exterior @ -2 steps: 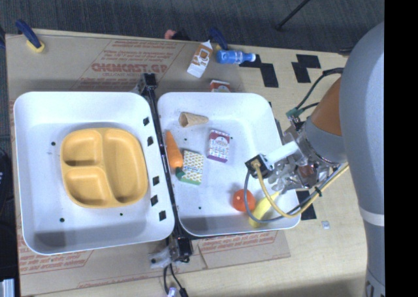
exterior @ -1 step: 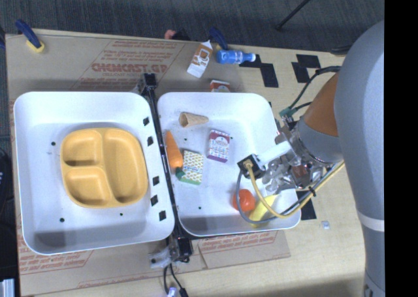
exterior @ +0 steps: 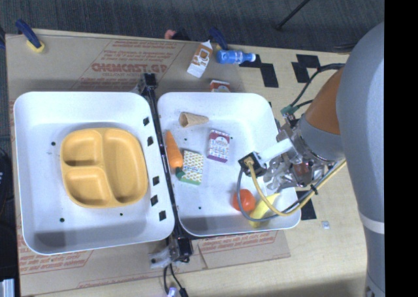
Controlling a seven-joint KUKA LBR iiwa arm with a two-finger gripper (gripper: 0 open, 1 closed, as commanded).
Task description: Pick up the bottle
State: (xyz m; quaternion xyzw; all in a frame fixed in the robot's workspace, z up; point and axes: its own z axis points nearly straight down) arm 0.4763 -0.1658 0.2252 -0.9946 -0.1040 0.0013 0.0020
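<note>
Hovering over the right bin near an orange ball, likely lining up a grasp, the pincer hides its opening; I cannot tell.

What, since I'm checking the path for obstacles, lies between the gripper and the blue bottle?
Nothing, in the camera view: from the gripper only bare floor and far rim of the right bin, then open bench up to the bottle.

The tray is yellow, the bins white, the carrot orange, the bottle blue.
</note>
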